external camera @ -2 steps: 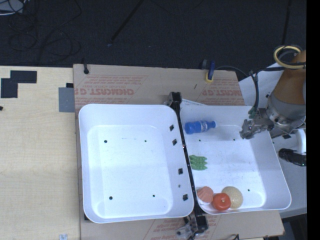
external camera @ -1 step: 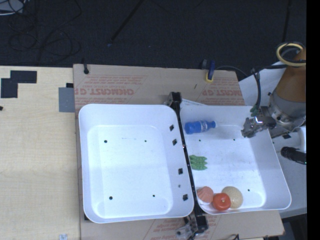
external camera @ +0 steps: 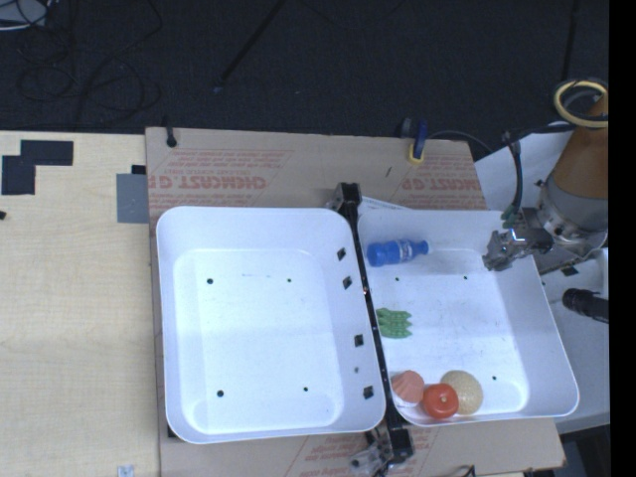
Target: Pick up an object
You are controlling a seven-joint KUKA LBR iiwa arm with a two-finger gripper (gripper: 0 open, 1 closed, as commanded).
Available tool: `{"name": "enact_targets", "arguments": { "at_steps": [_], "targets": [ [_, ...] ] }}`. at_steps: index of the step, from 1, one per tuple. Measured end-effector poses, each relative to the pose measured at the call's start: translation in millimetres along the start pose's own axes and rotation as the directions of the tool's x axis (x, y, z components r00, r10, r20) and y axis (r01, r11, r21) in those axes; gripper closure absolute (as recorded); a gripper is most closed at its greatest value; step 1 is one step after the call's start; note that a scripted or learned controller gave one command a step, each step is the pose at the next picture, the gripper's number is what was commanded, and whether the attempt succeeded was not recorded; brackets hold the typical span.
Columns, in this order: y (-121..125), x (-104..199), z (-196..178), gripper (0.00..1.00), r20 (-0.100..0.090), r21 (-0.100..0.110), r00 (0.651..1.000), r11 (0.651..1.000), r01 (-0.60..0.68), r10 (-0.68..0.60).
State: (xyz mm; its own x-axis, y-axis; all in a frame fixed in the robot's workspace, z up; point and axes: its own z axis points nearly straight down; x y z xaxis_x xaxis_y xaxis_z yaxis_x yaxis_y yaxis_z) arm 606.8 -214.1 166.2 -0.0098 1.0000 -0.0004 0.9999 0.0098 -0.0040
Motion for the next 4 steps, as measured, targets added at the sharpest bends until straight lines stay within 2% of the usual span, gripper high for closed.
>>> {"name": "enact_targets", "arguments": {
  "at_steps": [2,3,4],
  "targets": [
    [-0.1,-1.7,-20.2,1.0,0.0,0.0,1.0,1.0,0.003,-0.003],
    [-43.3,41.7,81.5,1.0,-0.001,-0.002,1.0,1.0,-0.011,0.011],
    [-42.6,39.6,68.6,1.0,-0.002,0.0,1.0,1.0,-0.014,0.014]
  ]
}}
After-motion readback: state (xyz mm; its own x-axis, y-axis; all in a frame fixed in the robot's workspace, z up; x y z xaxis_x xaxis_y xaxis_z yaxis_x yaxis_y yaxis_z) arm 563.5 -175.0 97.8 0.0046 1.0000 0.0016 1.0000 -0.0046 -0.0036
